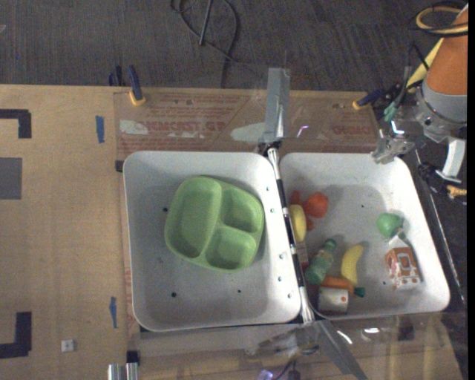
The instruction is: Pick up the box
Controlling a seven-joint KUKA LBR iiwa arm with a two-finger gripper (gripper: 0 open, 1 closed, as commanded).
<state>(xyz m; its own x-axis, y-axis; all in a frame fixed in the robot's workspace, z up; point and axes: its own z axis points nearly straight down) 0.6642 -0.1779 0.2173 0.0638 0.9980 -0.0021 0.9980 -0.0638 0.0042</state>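
One box (401,267) near right bin's (430,223) edge, end effector (390,148) over far rim

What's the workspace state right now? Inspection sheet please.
Surface: wooden bench with two white bins, left bin and right bin, side by side.
Job's things: box, orange and white, near the right bin's right wall, lying free.
Clutter: green tray in the left bin; in the right bin a bottle, banana, lemon, tomato, green fruit, can, carrot.
Grippers: gripper above the right bin's far right corner, away from the box; holding nothing visible.
Cables: black cable on the floor beyond the bench; yellow cable by the arm.
Surroundings: dark floor; clamps on the bench's far edge.
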